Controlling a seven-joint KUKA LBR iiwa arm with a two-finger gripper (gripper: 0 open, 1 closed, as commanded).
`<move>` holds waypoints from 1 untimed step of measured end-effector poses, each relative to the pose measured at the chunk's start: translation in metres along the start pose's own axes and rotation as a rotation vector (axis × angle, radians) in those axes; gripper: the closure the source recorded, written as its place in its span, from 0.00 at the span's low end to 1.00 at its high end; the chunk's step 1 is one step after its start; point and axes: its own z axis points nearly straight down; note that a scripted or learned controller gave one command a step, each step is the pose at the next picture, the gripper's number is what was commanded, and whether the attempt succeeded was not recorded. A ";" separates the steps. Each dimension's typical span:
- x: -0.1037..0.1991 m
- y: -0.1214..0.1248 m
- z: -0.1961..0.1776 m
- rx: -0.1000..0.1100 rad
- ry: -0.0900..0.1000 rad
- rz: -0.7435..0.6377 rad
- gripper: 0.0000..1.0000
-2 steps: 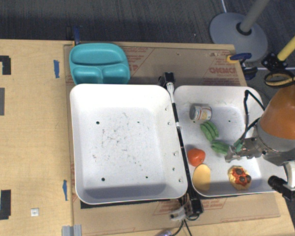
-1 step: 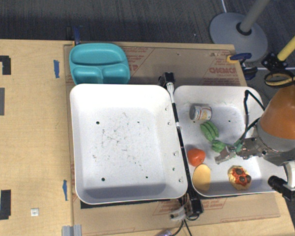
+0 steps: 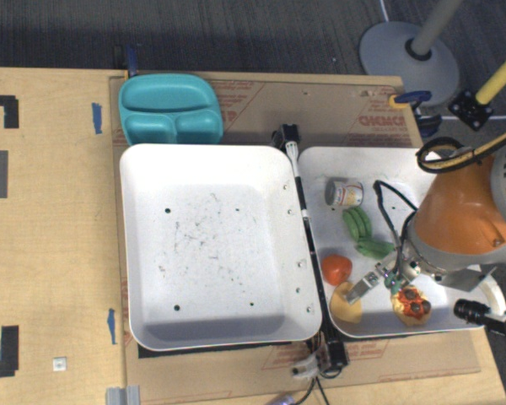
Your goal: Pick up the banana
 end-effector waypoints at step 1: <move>-0.012 0.089 -0.098 0.001 0.001 0.345 0.00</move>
